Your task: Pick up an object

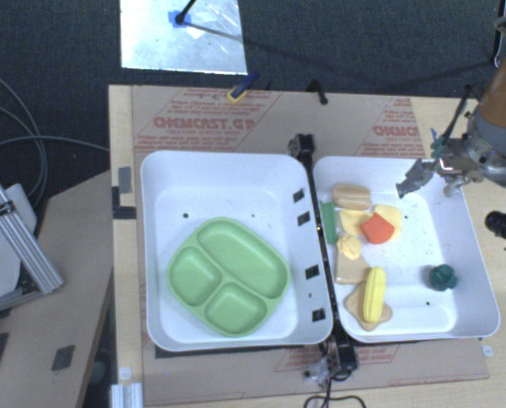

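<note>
Two shallow white bins side by side on the bench: left bin [163, 228] and right bin [465, 253]. One green divided tray [227, 274] with three compartments lying in the left bin, toward its near side. A cluster of toy food in the left half of the right bin: one tan bread-like piece [351, 196] farthest, one orange-red block [377, 229] resting on a pale yellow piece [392, 217], one small yellow lump [349, 246] nearer, one yellow corn cob [373, 294] lying on a tan flat piece [360, 313] at the near end. Exact count of the pale pieces beneath hard to tell. One dark teal small object [441, 277] alone, well apart to the right of the cluster. Gripper [433, 175] above the far right part of the right bin, to the right of and beyond the bread-like piece, touching none of the food. Dark finger pointing left toward the cluster; jaws apparently apart, nothing between them.
</note>
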Tool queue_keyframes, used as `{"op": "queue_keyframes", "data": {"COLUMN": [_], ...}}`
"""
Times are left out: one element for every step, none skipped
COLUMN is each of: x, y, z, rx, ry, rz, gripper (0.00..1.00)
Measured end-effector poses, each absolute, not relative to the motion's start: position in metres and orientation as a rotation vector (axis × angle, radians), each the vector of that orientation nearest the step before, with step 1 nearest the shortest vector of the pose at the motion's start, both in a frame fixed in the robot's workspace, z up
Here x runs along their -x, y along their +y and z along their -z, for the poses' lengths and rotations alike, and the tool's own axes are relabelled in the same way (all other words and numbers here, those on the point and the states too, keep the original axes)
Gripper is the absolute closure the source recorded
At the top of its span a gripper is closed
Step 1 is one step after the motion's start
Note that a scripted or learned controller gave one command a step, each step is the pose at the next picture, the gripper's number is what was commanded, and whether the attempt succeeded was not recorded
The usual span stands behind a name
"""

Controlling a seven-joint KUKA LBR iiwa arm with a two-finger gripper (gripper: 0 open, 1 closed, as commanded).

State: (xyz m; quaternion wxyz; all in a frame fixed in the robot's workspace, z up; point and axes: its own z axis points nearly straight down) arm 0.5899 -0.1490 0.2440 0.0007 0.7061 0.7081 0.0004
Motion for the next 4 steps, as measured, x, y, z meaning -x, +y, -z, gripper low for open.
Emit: {"op": "queue_keyframes", "data": {"x": [-0.559, -0.589, -0.588, -0.605], "y": [-0.142, -0.087, -0.089, -0.017], "z": [-0.078, -0.085, -0.096, -0.191], "rx": [-2.223, -2.208, -2.215, -2.203], "ry": [2.224, 2.225, 2.221, 2.230], "rz": [0.002, -0.002, -0.005, -0.018], "gripper": [0.00, 0.00, 1.00, 1.00]}}
